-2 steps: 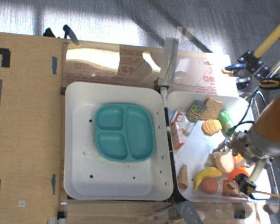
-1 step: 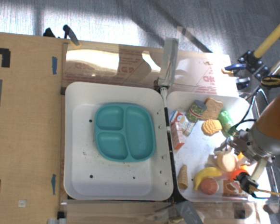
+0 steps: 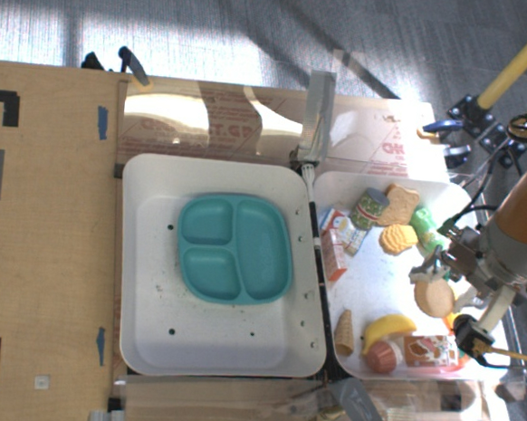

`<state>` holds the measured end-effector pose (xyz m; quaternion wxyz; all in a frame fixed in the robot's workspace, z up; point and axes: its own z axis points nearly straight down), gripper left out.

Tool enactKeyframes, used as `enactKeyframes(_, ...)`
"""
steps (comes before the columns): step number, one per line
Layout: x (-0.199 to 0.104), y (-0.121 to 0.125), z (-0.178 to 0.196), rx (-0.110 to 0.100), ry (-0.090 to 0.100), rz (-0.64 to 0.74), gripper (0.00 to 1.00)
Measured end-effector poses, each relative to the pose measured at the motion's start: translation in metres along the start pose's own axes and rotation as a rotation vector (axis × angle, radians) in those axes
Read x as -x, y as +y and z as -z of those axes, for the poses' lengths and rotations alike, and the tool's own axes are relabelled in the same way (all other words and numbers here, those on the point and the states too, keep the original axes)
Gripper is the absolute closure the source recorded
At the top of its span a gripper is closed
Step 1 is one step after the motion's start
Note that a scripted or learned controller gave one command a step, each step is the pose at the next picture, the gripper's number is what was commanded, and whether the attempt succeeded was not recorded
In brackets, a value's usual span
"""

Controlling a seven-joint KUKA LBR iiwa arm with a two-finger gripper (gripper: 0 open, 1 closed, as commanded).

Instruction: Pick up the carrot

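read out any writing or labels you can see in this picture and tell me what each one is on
Red print on the clear panel behind the right bin: too blurred to read.
Red print on the cardboard behind the left bin: unreadable.
Labels on the can and cartons: too small.

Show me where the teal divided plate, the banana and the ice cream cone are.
teal divided plate [image 3: 236, 248], camera view, on the ridge where its compartments meet.
banana [image 3: 389, 328], camera view, on the middle of its yellow curve.
ice cream cone [image 3: 344, 331], camera view, on the middle of its tan body.
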<state>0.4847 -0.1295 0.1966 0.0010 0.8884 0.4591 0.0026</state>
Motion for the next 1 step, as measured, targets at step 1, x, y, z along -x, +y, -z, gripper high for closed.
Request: enactKeyframes(1, 0.001, 0.0, 0.0065, -0.004, -0.004, -0.001, 1.0)
